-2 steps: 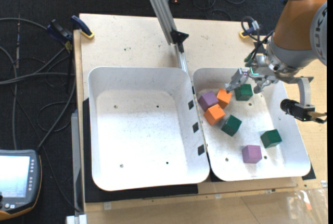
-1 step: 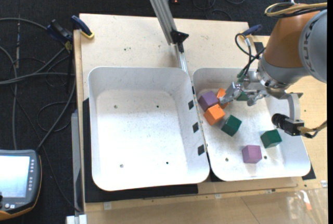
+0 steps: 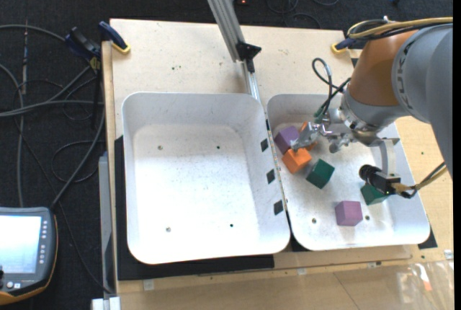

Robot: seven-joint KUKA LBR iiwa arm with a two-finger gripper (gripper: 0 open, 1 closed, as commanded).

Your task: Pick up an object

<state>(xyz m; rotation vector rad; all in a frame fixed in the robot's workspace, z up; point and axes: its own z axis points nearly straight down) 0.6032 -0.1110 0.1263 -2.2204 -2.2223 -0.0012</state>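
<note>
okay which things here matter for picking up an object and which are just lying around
For the job:
gripper
purple block
orange block
green block
second purple block
second green block
right bin

Lying about:
left bin
blue clamp
handheld screen

Open floor across the left bin [image 3: 194, 179]; right bin [image 3: 360, 235] crowded with blocks [image 3: 320, 174] under the arm [image 3: 403, 71].

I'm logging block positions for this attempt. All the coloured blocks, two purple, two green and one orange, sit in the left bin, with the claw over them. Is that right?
Not quite: the bin is wrong. The camera view shows the purple blocks, green blocks and orange block all in the right bin, with the claw over them.
</note>
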